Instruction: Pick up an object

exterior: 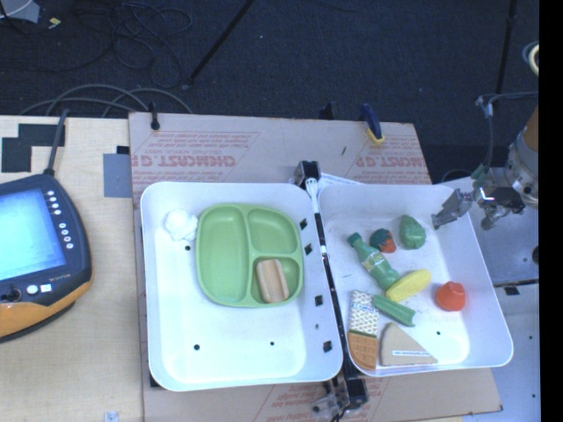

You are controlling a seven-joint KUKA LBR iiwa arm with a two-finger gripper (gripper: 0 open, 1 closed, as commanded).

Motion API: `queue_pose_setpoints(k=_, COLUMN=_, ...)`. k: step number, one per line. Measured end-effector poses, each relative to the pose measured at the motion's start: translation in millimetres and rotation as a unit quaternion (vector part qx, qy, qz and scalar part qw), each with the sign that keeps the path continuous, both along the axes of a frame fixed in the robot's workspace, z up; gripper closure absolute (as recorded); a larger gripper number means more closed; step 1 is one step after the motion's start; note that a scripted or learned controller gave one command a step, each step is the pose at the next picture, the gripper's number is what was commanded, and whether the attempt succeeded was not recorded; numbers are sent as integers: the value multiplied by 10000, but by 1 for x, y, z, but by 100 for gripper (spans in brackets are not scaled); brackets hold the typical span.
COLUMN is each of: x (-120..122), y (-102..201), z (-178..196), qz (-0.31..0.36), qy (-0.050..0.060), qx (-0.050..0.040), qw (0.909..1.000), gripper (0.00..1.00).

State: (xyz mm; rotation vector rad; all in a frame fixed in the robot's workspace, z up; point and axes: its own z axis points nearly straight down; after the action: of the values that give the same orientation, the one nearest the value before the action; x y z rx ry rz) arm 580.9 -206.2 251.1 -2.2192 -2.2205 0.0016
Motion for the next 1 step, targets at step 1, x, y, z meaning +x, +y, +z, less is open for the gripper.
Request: queue_pose_setpoints(k=1, x=-42, y=89, z=-45, qz=27, qy=46, qx=31, qw=10000, gripper=0)
